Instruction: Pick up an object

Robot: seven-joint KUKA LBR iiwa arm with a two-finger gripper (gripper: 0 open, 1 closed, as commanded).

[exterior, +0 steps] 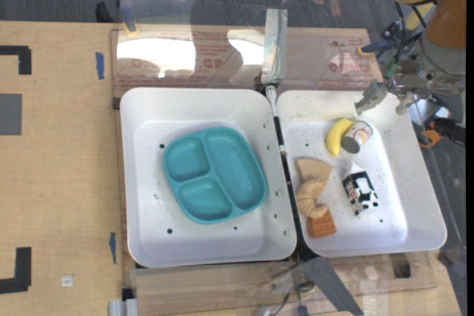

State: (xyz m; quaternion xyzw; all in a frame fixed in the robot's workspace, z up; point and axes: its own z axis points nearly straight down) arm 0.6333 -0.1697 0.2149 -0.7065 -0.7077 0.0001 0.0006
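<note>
two white bins are sitting side by side on the tabletop (52, 159). taking the right bin (415, 229) as the landmark: a yellow banana (338, 136) is lying near its upper middle, touching a small round container with a grey end (355, 137). just below that, toward the bin's left wall, a tan wedge-shaped piece (315, 169) is lying, with a ridged beige curl (311, 197) under it and an orange block (321, 226) below that. a black-and-white object (358, 191) is resting near the bin's centre. the left bin (141, 122), left of the landmark, is holding a teal divided tray (215, 174). the arm is hanging at the landmark's upper right corner, above its rim, and the pincer (385, 94) is hovering there apart from every object; whether it is wide or narrow i cannot tell, the view being too cluttered with cables. nothing is showing in its grip. judging by this, the pick is not yet begun: choosing a target, descending, closing and lifting are all remaining. the banana looks the nearest candidate.
</note>
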